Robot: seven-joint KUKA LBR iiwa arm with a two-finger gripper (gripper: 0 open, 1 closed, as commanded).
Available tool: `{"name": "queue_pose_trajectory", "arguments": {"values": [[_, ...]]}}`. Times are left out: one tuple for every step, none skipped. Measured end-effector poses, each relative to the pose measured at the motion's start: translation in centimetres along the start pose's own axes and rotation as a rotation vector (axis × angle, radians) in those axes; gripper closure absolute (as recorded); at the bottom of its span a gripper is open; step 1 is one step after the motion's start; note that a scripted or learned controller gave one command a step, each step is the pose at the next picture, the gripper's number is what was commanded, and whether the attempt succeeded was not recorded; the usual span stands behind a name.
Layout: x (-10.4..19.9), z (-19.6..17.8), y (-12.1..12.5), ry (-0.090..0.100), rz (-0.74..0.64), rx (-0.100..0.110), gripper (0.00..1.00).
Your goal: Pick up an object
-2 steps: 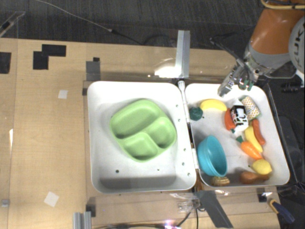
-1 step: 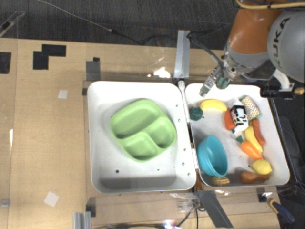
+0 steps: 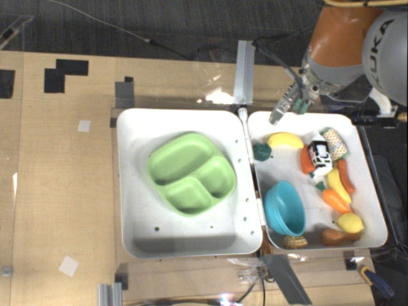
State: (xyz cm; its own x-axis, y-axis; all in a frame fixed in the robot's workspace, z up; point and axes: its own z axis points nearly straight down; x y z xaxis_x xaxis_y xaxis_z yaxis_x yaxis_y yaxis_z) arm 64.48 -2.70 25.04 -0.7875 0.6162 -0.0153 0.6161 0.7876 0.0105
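Right now the gripper (image 3: 288,105) hangs over the right bin's (image 3: 376,190) far rim, above the yellow banana (image 3: 286,141). Whether the jaws are open, I cannot tell. Approach, I'd say; next comes a descent.

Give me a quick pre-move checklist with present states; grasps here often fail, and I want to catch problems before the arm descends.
1. Gripper carries nothing: ok; nothing seen between its fingers.
2. Gripper over the right bin: not ok; it hangs at the far rim.
3. Candidate in sight: ok; the yellow banana lies nearest, unobstructed.
4. Room around the banana: ok; a small teal object sits apart from it.
5. Finger opening: cannot tell.
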Motion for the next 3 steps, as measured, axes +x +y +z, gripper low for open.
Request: {"name": "queue_pose_trajectory", "arguments": {"values": [[-7.1,5.4,-7.7,0.009,-0.059,0.009,1.00],[-2.9,0.4,-2.8,0.006,0.075,0.003,1.00],[-1.5,5.6,-9.7,0.010,-0.178,0.007,1.00]]}}
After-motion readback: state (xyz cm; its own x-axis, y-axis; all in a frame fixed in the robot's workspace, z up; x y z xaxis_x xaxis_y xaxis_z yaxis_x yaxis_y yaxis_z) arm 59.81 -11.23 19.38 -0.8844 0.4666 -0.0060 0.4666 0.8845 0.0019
